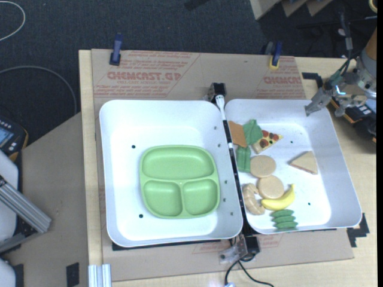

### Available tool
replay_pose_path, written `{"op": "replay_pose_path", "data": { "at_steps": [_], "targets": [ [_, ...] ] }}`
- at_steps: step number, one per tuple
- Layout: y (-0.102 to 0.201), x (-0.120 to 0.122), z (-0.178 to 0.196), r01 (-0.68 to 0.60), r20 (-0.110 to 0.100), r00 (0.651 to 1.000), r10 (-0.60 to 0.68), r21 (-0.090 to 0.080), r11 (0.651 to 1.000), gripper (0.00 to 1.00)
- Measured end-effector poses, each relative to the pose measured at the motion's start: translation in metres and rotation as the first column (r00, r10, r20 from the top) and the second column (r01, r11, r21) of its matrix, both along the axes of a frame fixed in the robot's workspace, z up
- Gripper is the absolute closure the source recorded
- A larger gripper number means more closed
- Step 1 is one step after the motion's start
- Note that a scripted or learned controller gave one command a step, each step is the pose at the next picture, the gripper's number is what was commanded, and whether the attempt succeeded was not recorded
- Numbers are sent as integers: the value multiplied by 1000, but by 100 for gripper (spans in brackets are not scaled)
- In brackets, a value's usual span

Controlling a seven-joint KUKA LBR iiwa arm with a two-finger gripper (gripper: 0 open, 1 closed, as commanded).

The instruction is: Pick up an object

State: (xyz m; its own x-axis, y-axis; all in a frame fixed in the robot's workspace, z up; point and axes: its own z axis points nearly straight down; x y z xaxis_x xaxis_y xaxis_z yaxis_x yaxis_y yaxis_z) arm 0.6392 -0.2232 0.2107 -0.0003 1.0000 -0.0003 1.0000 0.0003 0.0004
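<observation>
Several toy foods lie in the right bin (335,160): an orange toast slice (237,134), a green leafy piece (252,129), a pizza slice (268,140), a green pickle (243,159), two tan round cookies (263,165) (271,187), a yellow banana (279,202), a green pea pod (283,219), a beige lumpy piece (252,199) and a tan wedge (304,162). My gripper (326,100) hangs over the bin's far right corner, well apart from all of them, with nothing seen in it.
The left bin (119,136) holds a green divided plate (178,181). A black divider (226,130) runs between the bins. Blue (115,51) and yellow (274,55) clamps sit on the cardboard's far edge. Cables and arm parts (359,94) crowd the right side.
</observation>
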Motion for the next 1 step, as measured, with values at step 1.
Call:
{"op": "replay_pose_path", "data": {
  "at_steps": [1],
  "targets": [
    [67,-69,69,-3,-4,1000,3,3,1000,0]
  ]
}}
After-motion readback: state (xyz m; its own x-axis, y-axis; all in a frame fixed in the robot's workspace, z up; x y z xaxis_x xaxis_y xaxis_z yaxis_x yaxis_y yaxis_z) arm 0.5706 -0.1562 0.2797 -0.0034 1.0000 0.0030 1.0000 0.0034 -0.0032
